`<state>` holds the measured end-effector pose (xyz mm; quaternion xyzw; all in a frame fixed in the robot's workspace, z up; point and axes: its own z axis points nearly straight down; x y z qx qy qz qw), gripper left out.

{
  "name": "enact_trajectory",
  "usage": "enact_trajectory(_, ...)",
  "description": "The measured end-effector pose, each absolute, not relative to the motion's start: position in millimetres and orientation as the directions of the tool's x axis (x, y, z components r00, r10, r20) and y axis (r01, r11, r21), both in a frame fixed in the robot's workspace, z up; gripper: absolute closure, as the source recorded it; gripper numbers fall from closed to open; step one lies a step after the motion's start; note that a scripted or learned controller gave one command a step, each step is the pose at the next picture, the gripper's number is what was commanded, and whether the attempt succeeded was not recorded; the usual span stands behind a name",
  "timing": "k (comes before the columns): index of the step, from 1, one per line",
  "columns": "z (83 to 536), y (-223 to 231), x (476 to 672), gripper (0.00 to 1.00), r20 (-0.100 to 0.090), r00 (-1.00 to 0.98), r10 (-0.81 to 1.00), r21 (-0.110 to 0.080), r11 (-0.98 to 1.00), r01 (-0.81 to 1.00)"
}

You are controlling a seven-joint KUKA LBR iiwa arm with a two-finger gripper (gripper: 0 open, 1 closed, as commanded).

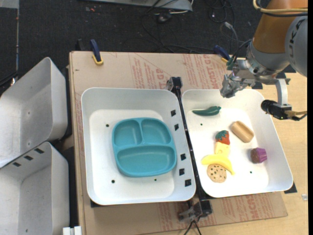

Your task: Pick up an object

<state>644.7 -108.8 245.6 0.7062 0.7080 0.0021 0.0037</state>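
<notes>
The surface (127,65) is seen to carry two shallow white bins side by side. The left bin (93,131) holds a teal divided plate (144,147), lying flat near its centre. The right bin (274,155) holds the loose objects from which one is to be picked.

The arm (283,18) is observed reaching in from the right, with the end effector (228,90) held over the far rim of the right bin, near its far left corner. Nothing is seen held in it. Whether it is spread or closed cannot be told at this angle and distance.

Objects in the right bin are recorded as follows: a tan cylinder (242,131) at mid-bin, its long axis slanted; a yellow banana (218,161) below it toward the near side; a green pepper (207,111) close to the far left corner, lying roughly crosswise; a round cookie (216,173) touching the banana's near edge; a strawberry (223,137) just above the banana; a purple piece (258,155) apart toward the right wall.

The green pepper is judged the nearest candidate. It lies toward the camera and slightly leftward from the end effector, near it. A descent with a short inward shift is judged necessary, the grip being set across the pepper's narrow width. No pick is yet accomplished.
</notes>
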Motion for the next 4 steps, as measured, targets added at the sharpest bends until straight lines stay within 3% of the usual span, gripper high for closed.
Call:
enact_trajectory(2,238.0,-16.0,604.7,1.0,0.001,-0.006,1.0,-0.005,0.006,1.0)
enact_trajectory(4,249.7,81.0,562.7,1.0,0.002,-0.008,1.0,-0.003,0.008,1.0)
